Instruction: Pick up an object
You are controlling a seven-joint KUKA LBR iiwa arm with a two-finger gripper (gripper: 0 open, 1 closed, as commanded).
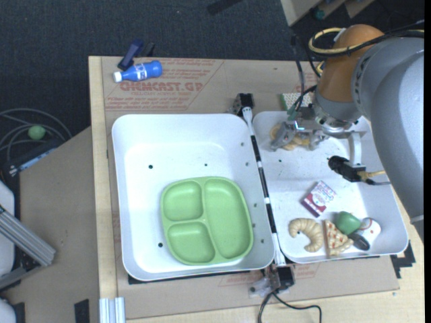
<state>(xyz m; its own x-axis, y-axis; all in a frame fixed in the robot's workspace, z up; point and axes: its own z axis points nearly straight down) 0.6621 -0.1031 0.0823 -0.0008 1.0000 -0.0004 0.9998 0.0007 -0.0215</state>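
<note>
Tan, lumpy object [291, 137] under gripper [298, 128]

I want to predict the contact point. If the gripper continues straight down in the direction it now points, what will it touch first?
Most likely the tan object at the far end of the right bin: the gripper sits right over it. Depth is unclear, so it may already touch.

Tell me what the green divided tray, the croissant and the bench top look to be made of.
Green divided tray: likely moulded plastic, with one even pale green colour, soft rounded compartment edges and a faint sheen.
Croissant: probably a plastic or rubber toy, with uniform tan colour and smooth ridges; real pastry cannot be ruled out.
Bench top: looks like matt brown cardboard or fibreboard, printed with red lettering.
</note>
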